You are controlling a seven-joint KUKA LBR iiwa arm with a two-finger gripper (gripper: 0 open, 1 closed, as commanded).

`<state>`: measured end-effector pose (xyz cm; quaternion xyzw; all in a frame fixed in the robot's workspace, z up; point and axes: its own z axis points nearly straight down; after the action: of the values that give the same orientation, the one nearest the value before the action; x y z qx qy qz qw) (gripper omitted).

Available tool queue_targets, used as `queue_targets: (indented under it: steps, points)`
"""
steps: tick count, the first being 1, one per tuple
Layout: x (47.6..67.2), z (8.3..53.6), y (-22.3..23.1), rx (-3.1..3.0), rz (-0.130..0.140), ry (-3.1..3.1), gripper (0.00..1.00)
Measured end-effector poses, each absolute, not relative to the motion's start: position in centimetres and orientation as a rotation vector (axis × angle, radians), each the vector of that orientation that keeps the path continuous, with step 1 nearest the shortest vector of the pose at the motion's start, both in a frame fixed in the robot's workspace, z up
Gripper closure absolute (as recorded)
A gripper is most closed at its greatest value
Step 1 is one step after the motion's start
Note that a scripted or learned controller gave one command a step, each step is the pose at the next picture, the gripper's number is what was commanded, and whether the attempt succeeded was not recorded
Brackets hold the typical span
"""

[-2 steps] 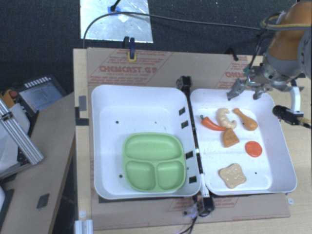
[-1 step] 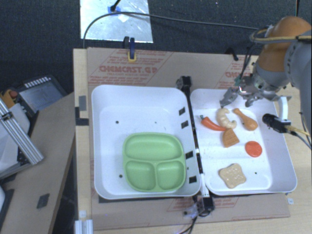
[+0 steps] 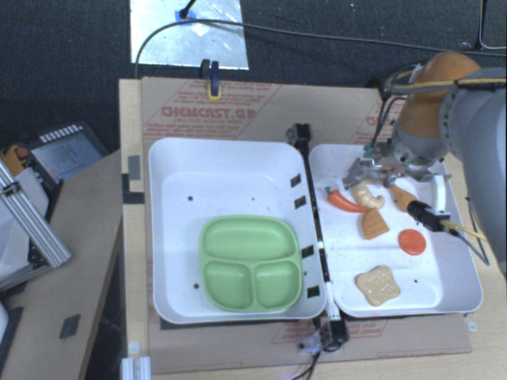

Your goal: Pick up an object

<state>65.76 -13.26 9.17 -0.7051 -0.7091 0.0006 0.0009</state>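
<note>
hand [image 3: 371, 167]: down over the back left part of the right bin [image 3: 455, 279], hanging off the grey arm [image 3: 467, 109] that comes in from the right. Can't tell from this angle whether it's open or closed, and I don't see anything held in it.
closest stuff: a cream curved piece [image 3: 367, 197] sits just in front of the hand, and an orange pepper-looking thing [image 3: 346, 202] lies right against the cream piece's left side. The two are touching or near enough (hard to call at this size).
tan wedge [image 3: 374, 226]: just in front of the cream piece, near it but apart.
red disc [image 3: 412, 242]: lying flat to the right of the wedge, with bare floor all around it.
cracker [image 3: 378, 285]: a pale, bumpy-edged square near the front of the right bin, well apart from everything else.
crowding: the cream piece, pepper and wedge bunch up under the hand, so that's the tight spot. The disc and cracker have open space around them.
left bin [image 3: 230, 172]: holds a green divided plate [image 3: 252, 261] at the front, lying flat, three compartments.
divider: the bins sit side by side with their rims touching, and small black clips [image 3: 296, 180] run along the seam.
bench [image 3: 198, 109]: covered in brown cardboard with red print, both bins on top of it.
</note>
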Motion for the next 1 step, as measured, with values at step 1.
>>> queue_targets:
  steps: [1]
  points:
    - [65.86,8.54,-13.23,-2.216,-0.001,-2.229,0.0]
